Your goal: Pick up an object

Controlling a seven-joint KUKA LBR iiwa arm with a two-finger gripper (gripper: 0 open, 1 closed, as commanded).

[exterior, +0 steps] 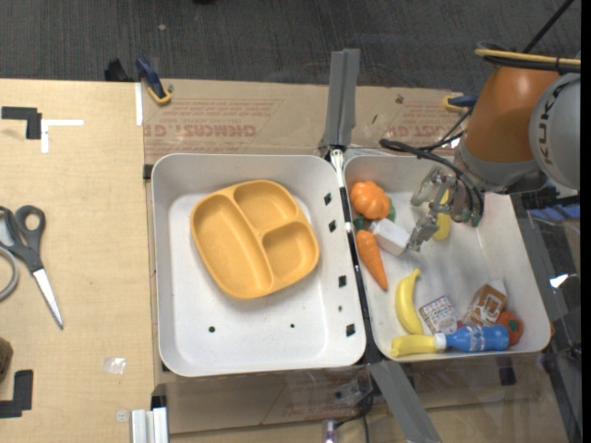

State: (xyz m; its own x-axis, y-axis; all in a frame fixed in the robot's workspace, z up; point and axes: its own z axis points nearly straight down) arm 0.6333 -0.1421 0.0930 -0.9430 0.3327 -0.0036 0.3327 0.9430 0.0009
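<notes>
nearest me along the near wall of the right bin (531, 275) is a blue bottle (473, 339) lying flat, long axis left-right, with a yellow piece (414, 345) at its left end, and just behind that a banana (407, 301) plus a couple of small packets (438, 312). the left bin (175, 275) just has the orange divided plate (256, 237) sitting in it. the gripper (432, 212) is hanging over the far middle of the right bin, and from my feed i honestly can't tell if the claw is open or closed, it's a tangle of metal and cable with something yellowish by it that could be part of the tool or could be an object, not calling it. nothing is clearly between its tips, so i'd say no pick yet. the closest candidate looks like the small white block (391, 237), which sits just left and a bit nearer than the claw, right beside the carrot (371, 257). the carrot's long axis runs far-to-near along the divider (343, 238), with the orange round fruit (368, 198) at its far end. so the move i'd expect is a short shift left and toward me, then down. crowding there worries me, block, carrot and fruit are all nearly touching.
</notes>
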